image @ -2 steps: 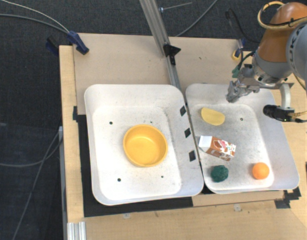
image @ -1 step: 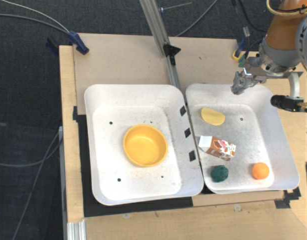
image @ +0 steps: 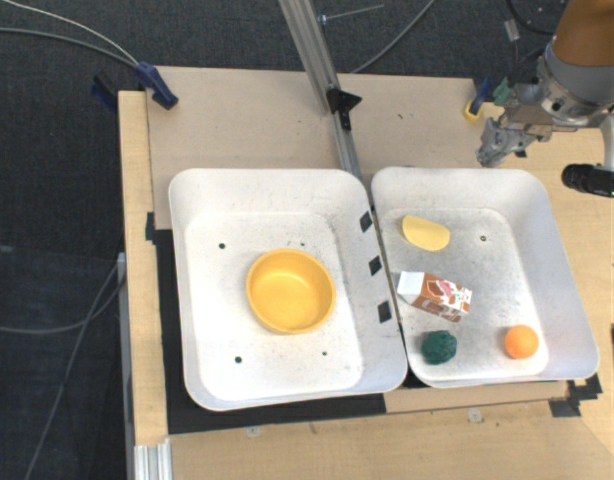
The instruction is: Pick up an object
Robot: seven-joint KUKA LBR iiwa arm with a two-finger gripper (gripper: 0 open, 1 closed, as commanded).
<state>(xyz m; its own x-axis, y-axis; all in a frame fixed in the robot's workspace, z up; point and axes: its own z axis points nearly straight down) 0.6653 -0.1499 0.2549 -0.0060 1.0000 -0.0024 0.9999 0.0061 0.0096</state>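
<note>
The right bin (image: 547, 230) holds a pale yellow flat piece (image: 425, 232), a small white and red carton (image: 435, 296), a dark green ball (image: 439, 346) and an orange ball (image: 521, 341). A yellow bowl (image: 290, 289) sits in the middle of the left bin (image: 207, 218). My gripper (image: 496, 148) hangs at the upper right, just beyond the right bin's far rim, above the bench. It is apart from every object, and nothing shows between its fingers.
A slanted metal pole (image: 312, 38) crosses the bench from the top toward the gap between the bins. Black clips (image: 375, 265) line that gap. Blue clamps (image: 157, 85) sit at the bench's far corners. Cables trail over the dark floor on the left.
</note>
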